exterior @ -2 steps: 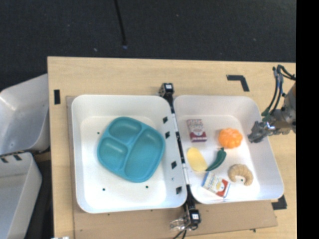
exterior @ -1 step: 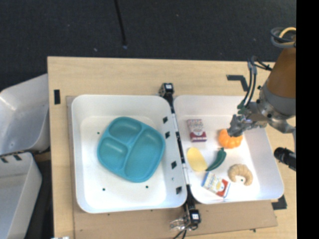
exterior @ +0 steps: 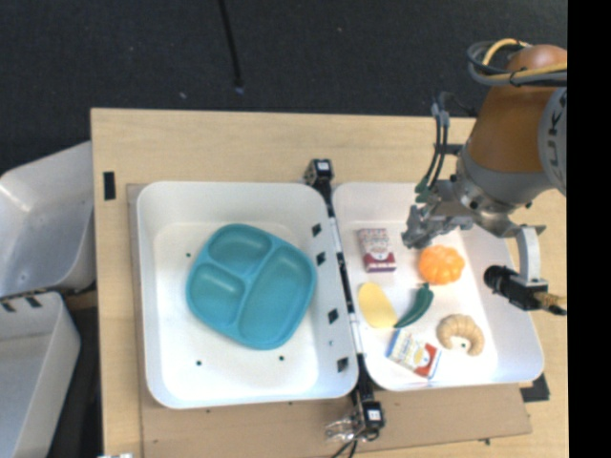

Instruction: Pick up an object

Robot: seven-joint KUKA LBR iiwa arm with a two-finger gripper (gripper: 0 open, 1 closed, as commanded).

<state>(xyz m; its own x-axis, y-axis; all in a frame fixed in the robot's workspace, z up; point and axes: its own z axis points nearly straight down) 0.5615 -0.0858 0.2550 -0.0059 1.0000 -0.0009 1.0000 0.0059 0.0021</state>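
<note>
The right bin [exterior: 506, 351] holds an orange fruit [exterior: 441, 265], a small red and white carton [exterior: 377, 249], a yellow lemon-like piece [exterior: 376, 305], a green pepper [exterior: 414, 306], a croissant [exterior: 461, 332] and a white, red and blue box [exterior: 413, 353]. My gripper [exterior: 420, 235] hangs over the right bin's upper middle, just above and left of the orange fruit and right of the carton. I see nothing held in it.
The left bin [exterior: 162, 370] holds a blue divided plate [exterior: 250, 285]. Black clips run down the seam between the two bins. A black fitting [exterior: 511, 287] juts over the right bin's right side. A white container [exterior: 43, 227] stands off the bench at left.
</note>
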